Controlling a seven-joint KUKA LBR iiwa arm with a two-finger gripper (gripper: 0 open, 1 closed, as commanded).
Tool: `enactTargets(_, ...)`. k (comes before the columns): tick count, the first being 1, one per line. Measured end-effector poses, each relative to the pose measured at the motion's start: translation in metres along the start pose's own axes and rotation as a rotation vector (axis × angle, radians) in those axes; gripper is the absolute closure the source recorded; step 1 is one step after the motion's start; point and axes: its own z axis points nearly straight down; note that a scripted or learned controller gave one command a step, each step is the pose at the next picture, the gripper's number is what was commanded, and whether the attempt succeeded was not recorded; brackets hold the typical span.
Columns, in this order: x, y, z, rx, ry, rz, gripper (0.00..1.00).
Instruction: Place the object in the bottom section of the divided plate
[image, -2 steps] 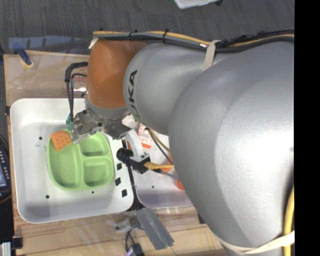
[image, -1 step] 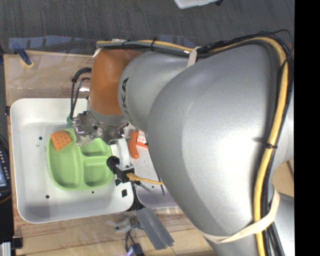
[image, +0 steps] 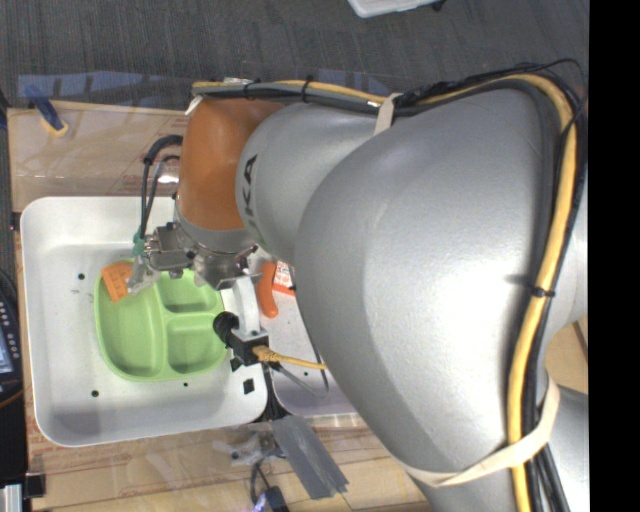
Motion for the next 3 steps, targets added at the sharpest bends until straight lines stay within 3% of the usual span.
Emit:
enactTargets(1, -0.075, 0.048, -0.041, -0.005, 0.001, 0.111, 0.0)
enactTargets(2, -0.138, 0.028, -0.174, -0.009, 0.001, 0.053, 0.0)
enactTargets(3, -0.227, 0.053, -0.268, -0.009, 0.001, -0.043, 0.0)
